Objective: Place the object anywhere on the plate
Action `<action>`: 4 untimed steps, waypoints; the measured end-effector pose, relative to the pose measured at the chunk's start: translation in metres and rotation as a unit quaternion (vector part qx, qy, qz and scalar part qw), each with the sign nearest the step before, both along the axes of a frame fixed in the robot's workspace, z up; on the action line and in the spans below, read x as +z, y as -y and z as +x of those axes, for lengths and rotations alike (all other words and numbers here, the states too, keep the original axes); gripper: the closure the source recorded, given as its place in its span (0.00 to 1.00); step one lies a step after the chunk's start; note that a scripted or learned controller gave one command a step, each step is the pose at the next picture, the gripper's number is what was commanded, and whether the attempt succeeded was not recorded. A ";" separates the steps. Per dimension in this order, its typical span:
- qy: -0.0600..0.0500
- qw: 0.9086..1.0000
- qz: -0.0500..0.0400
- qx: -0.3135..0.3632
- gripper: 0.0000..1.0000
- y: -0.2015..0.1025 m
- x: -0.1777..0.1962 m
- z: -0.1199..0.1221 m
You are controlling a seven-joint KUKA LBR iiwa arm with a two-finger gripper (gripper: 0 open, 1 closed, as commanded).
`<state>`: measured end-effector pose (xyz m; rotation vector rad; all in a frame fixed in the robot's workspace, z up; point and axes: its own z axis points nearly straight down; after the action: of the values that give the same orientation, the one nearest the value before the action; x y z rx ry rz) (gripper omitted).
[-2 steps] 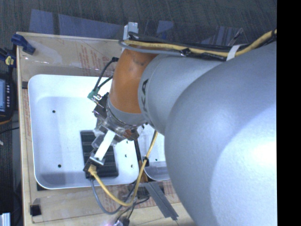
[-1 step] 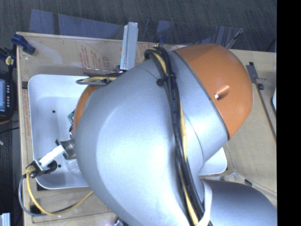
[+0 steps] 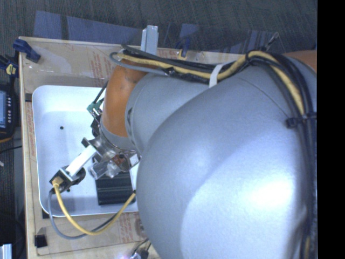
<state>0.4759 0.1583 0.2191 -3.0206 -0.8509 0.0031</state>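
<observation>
Black block [image 3: 114,191] just beside the pincer [image 3: 108,168]

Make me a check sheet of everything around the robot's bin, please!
Surface: white bin on a pale bench.
Job's things: black ribbed block in the bin, maybe the object.
Clutter: tiny dark speck on the bin floor.
Grippers: pincer low in the bin, just above the block; grip unclear.
Cables: yellow cable loops over the bin's near edge.
Surroundings: blue clamp at the bench corner; dark floor.
</observation>
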 end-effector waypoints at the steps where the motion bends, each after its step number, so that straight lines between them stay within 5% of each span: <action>1: 0.000 0.998 0.000 0.069 1.00 -0.061 0.011 -0.001; 2: 0.001 0.986 0.000 0.165 1.00 -0.041 0.039 0.000; 3: 0.000 0.978 0.000 0.206 1.00 -0.061 0.083 0.012; 4: -0.002 0.910 0.000 0.415 1.00 -0.039 -0.029 -0.001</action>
<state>0.4748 0.1975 0.1900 -2.3962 -2.0277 0.0113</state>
